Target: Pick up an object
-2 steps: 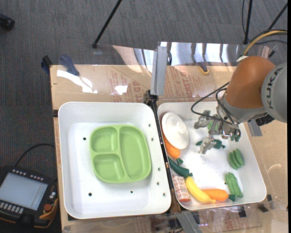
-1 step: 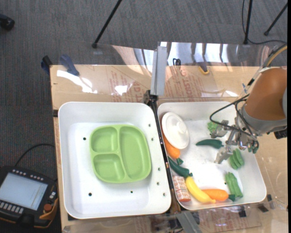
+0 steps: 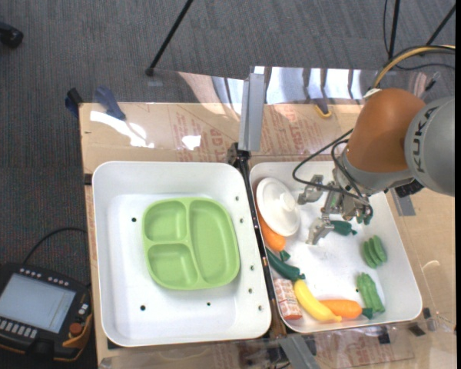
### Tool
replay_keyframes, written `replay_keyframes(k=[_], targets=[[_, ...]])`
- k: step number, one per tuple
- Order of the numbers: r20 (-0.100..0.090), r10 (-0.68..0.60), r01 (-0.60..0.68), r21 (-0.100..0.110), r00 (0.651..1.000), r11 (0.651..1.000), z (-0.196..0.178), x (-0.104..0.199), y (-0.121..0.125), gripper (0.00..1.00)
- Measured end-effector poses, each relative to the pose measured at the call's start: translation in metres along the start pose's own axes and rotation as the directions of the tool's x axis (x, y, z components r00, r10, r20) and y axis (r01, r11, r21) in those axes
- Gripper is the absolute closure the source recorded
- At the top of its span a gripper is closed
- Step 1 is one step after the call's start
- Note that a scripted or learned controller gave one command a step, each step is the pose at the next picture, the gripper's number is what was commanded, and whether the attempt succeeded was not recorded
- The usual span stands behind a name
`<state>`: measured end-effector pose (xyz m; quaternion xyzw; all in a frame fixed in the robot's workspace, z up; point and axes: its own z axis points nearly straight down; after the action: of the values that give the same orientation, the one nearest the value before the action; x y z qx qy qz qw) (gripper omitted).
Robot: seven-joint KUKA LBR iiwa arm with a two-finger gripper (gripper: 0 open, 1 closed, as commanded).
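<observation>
Right bin (image 3: 406, 264): gripper (image 3: 330, 225) fingers spread, holding nothing, beside white lid (image 3: 279, 204); green pods (image 3: 374, 250), banana (image 3: 313, 301) nearby.

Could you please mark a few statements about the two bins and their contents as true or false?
1. The green tray lies in the left bin. True.
2. The gripper hangs over the left bin. False: it is over the right bin.
3. The white lid rests on the tray. False: it lies in the right bin.
4. The banana lies beside a carrot. True.
</observation>
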<state>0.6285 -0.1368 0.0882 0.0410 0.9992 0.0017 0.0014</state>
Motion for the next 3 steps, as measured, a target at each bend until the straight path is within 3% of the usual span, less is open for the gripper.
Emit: replay_keyframes(k=[1, 2, 3], targets=[[0.0, 0.079, -0.079, 0.004, 0.997, 0.997, -0.001, 0.032, -0.082, 0.0], [-0.003, 0.101, -0.101, 0.002, 0.995, 0.995, 0.0, 0.078, -0.08, 0.0], [-0.004, 0.223, -0.223, 0.001, 0.975, 0.975, 0.001, 0.067, 0.003, 0.0]])
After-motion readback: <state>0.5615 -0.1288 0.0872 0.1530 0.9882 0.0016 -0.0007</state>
